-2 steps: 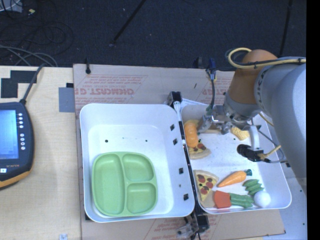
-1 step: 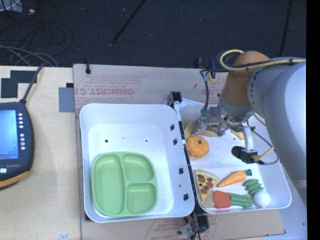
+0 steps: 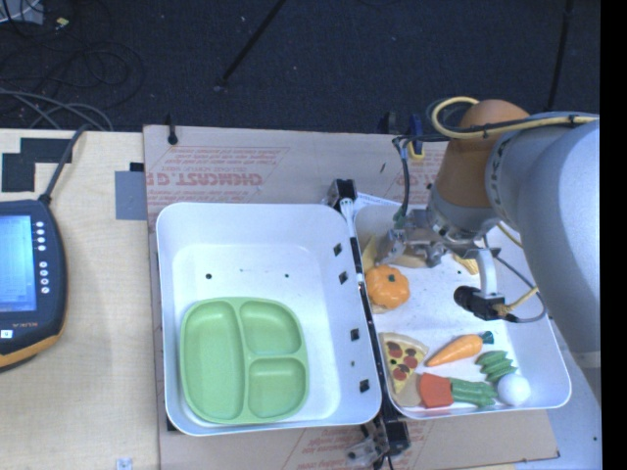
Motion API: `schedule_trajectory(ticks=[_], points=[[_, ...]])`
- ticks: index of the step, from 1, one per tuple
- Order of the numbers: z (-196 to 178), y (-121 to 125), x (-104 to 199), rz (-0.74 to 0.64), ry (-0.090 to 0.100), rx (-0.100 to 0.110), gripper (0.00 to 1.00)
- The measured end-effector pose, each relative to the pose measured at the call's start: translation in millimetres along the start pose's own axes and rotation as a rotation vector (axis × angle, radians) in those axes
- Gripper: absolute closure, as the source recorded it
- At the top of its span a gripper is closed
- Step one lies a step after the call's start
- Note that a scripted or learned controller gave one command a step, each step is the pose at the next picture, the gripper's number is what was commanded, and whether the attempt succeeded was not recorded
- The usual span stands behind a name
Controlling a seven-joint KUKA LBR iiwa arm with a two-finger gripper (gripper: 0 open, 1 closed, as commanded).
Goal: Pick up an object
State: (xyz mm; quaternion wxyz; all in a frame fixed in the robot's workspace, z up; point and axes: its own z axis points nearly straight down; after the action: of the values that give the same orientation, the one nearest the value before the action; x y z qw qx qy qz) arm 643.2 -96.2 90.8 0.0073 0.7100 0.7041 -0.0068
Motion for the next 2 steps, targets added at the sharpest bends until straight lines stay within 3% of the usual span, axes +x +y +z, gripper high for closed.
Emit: schedule_trajectory(ticks=[1,2], points=[[-2,-5,3,0.003,-0.001,-0.010,0.00],[-106,-29,89,-0.012,0.020,-0.006,0.00]])
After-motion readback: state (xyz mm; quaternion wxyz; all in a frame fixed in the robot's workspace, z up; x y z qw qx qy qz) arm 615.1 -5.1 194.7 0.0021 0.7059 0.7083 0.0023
